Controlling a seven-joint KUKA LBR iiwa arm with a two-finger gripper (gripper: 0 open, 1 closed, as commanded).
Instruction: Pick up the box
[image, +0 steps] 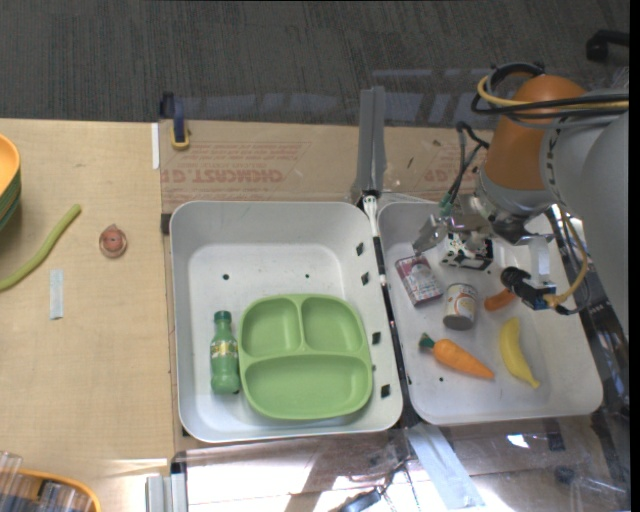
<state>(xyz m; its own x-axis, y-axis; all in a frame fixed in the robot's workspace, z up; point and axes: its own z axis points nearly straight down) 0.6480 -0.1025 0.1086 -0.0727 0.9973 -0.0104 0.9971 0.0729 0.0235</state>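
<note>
The box (418, 279) is small and flat, with a pink and grey label. It lies in the right bin (560, 400) near that bin's left wall. My gripper (466, 249) hangs over the back of the same bin, just right of the box and slightly behind it. Nothing shows in the gripper's grasp. The grey arm with its orange band (522, 140) comes in from the upper right.
A small can (460, 305) sits just right of the box. A carrot (458, 357), a banana (518, 352) and a small orange piece (498, 298) share the right bin. The left bin (200, 250) holds a green divided plate (302, 356) and a green bottle (224, 352).
</note>
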